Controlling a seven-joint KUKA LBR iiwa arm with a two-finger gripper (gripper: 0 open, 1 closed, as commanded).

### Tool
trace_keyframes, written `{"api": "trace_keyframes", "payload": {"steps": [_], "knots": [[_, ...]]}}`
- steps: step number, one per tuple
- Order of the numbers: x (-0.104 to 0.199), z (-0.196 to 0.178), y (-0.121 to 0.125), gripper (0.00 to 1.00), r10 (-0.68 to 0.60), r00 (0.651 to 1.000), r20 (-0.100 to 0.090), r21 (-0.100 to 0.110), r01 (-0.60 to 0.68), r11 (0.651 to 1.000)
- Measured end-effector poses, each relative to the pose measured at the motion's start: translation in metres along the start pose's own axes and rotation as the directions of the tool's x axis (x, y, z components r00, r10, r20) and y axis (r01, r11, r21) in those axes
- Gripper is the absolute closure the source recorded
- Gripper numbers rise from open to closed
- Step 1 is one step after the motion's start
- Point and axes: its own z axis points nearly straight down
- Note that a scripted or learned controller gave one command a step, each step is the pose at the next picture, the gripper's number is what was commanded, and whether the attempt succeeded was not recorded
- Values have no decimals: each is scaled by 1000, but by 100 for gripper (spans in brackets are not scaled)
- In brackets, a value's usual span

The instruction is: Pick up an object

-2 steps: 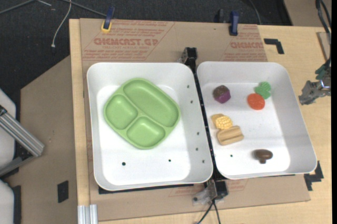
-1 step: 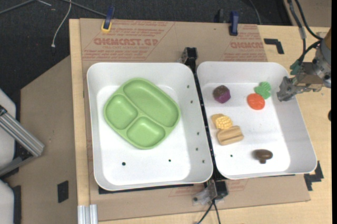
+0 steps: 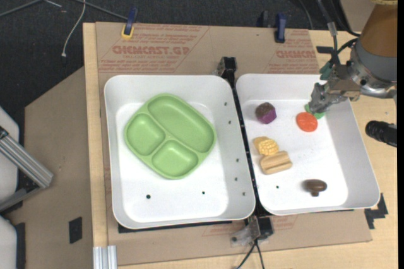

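The right bin holds several toy foods: a purple piece, a red tomato with a green top, a yellow corn piece, a tan bread-like piece and a brown piece. My gripper hangs over the bin's far right part, just above and right of the tomato. Nothing shows between its fingers from this angle.
The left bin holds a green divided plate. A black clamp sits between the bins at the back. Blue clips hold the cardboard base. Cables lie on the floor beyond.
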Motion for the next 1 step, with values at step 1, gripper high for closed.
{"api": "trace_keyframes", "payload": {"steps": [1], "knots": [[47,20,20,100,1,1000,-1,5,-1,1000]]}}
